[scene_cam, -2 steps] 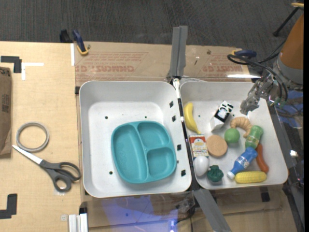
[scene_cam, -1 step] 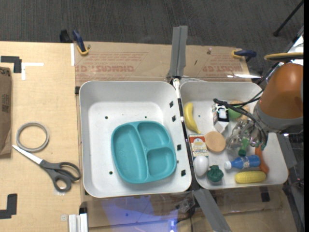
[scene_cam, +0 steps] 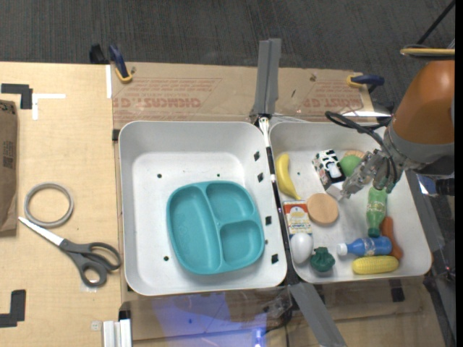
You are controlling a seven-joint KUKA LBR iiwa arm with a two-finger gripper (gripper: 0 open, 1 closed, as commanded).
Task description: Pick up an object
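claw [scene_cam: 356,185] low amid crowded right bin [scene_cam: 418,215] items.

A single fixed camera looks down at a slant from above the bench [scene_cam: 65,121], taking in both bins, with the arm [scene_cam: 427,114] entering from three o'clock

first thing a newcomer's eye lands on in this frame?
Probably the teal divided plate, alone in the left bin, set against the crowded right bin, where a banana, a green bottle and a yellow corn cob lie among other toys. Next comes the orange-banded arm entering from the right, its gripper low over the right bin's far half. Scissors and a tape roll lie on the bench to the left.
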